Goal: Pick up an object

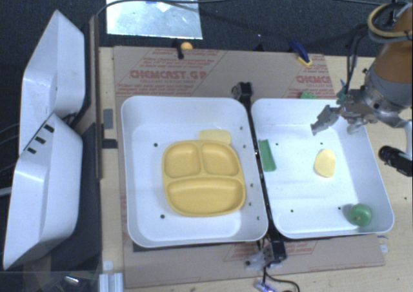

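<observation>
We see the end effector (337,118) hanging over the upper right part of the right bin (284,220), its two fingers spread apart with nothing between them. One finger reaches out to the left, the other sits closer to the wrist.

The likeliest thing to pick is the pale yellow piece (325,163), which lies on the bin floor in the right half of the frame, just below the end effector and apart from it. It is a rounded wedge, and its long axis runs roughly up and down the frame, leaning slightly so that the narrower top points toward the upper right. A green ball (359,214) rests in the lower right corner of the same bin, touching or nearly touching the wall. A green stick (266,155) lies along the bin's left wall, its length running up and down the frame.

In the left bin (139,155) sit a yellow divided tray (203,178) and a pale yellow slab (215,136) just above it.

We judge that the main risk is a miss. The yellow piece looks low and smooth, so the fingers may close above it or push it sideways if they come down off centre. Closing across its long axis would likely fail if the opening is too narrow. The ball could roll away, and the corner wall would block a finger.
</observation>
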Motion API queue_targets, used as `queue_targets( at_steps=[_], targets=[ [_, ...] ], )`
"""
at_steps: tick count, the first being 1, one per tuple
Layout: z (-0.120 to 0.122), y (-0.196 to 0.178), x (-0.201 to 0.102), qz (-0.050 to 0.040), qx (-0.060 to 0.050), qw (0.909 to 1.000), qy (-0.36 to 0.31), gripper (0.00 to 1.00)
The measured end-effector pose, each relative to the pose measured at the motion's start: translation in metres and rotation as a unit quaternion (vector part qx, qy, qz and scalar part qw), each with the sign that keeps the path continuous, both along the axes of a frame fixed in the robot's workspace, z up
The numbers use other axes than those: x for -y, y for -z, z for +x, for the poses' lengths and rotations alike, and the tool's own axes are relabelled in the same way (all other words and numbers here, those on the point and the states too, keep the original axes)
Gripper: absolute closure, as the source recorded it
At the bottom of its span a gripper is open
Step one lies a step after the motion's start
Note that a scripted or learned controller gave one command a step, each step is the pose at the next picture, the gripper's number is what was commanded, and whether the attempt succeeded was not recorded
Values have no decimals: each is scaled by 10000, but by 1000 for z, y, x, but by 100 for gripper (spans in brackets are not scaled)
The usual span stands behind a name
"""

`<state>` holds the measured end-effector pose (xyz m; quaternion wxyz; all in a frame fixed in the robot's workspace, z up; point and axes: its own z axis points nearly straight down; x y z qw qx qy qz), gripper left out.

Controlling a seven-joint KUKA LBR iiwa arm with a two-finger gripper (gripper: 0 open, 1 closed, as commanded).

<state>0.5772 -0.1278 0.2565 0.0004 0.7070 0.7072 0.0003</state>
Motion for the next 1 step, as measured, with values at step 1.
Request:
queue_targets(
  at_steps=[1],
  targets=[
    [3, 105, 74, 3, -45, 10000, 26, 0]
  ],
)
